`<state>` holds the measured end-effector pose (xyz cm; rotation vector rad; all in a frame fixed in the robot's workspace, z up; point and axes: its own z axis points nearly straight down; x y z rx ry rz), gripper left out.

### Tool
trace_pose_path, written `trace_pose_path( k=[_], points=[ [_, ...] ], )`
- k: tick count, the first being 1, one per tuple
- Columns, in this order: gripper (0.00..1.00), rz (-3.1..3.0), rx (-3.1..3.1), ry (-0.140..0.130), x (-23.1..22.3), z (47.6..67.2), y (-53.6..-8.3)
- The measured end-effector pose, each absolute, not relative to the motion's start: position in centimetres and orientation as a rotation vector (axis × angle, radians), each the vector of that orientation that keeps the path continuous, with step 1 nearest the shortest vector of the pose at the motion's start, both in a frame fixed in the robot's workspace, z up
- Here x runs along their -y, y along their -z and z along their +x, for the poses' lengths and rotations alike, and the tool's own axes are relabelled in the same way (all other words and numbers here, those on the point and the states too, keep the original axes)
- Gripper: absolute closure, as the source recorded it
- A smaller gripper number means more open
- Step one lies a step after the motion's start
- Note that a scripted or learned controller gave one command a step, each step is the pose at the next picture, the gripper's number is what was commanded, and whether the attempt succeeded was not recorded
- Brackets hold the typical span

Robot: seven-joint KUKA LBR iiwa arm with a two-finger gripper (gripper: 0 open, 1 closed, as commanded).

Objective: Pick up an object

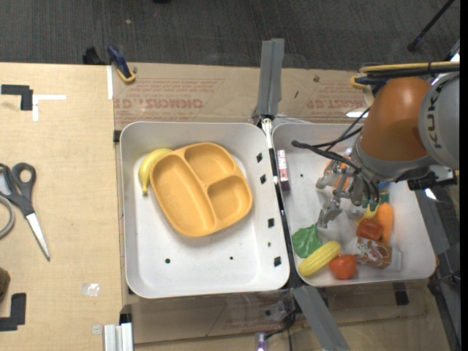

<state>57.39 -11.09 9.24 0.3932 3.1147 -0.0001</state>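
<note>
- The arm (398,123) hangs over the right bin (418,269); its bulk hides that bin's upper part, so a blind descent could strike something unseen.
- The toy food lies bunched at the bin's near edge: corn (319,258), green leaf (307,238), tomato (342,267), carrot (385,219). A grab there may catch two or nudge them apart.
- The gripper (338,196) is a tangle of metal and cable; whether its fingers are spread or hold anything, I cannot tell.

orange divided plate (199,188), yellow banana (151,166), white bins (139,254)
</note>
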Motion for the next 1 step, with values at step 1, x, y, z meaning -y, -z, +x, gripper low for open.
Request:
trace_pose_path(
  k=[1],
  points=[
    [0.00, 0.402, -3.113, 0.000, 15.62, 51.42, -9.23]
  ],
)
